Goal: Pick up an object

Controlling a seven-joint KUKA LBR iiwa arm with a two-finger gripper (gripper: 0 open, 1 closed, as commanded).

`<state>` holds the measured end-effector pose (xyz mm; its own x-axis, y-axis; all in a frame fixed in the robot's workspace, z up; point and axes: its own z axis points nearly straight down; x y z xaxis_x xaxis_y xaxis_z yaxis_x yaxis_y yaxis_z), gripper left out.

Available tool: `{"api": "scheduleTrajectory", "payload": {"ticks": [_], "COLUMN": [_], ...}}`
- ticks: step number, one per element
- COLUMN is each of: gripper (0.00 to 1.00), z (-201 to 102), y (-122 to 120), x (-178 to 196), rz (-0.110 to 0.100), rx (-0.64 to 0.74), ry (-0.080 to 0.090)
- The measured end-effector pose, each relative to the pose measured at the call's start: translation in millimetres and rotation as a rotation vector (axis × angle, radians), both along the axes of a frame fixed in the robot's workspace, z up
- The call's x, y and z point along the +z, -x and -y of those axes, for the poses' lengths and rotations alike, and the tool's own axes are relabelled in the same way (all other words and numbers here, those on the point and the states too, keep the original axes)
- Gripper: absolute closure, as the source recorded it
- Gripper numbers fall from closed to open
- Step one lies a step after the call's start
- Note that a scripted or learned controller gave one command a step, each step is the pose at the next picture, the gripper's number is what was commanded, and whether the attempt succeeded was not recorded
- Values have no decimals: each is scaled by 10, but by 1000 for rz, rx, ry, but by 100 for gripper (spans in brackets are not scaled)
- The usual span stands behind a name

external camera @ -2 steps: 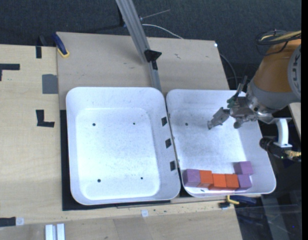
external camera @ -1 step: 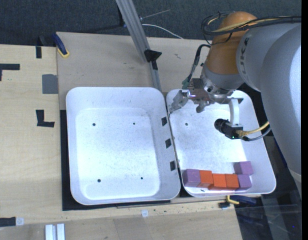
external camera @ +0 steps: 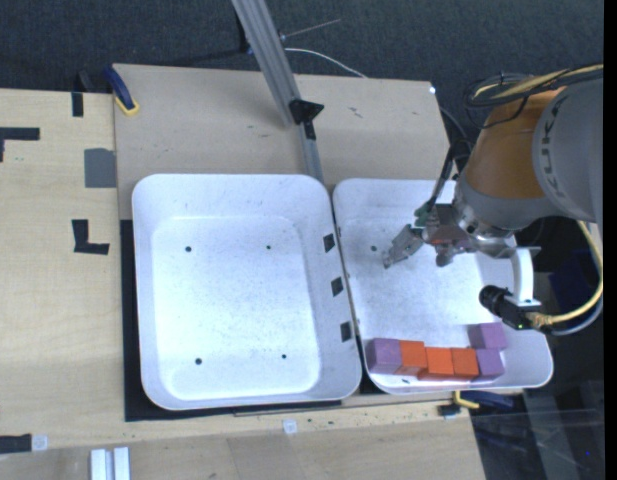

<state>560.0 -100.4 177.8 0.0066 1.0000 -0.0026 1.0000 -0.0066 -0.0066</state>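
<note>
— Gripper (external camera: 418, 247)?
— Fingers spread apart, holding nothing, hanging over the right bin (external camera: 373, 208) near its centre.
— Blocks?
— Toward five o'clock of the gripper, well apart from it: purple block (external camera: 386, 354), orange blocks (external camera: 440, 360), second purple block (external camera: 488, 346), lined up along the bin's near wall.
— Left bin (external camera: 153, 203)?
— At nine o'clock, touching the right bin.

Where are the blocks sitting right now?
The blocks, purple and orange, lie in a row along the right bin's near edge, below the hand.
</note>
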Motion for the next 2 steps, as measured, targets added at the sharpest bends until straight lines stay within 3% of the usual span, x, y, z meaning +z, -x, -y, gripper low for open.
{"api": "scheduleTrajectory", "payload": {"ticks": [1,2], "gripper": [0,0], "z": [-1074,-1896], "y": [-290,-469], "x": [144,138], "rz": [7,6], "rx": [17,17], "ry": [-5,-5]}}
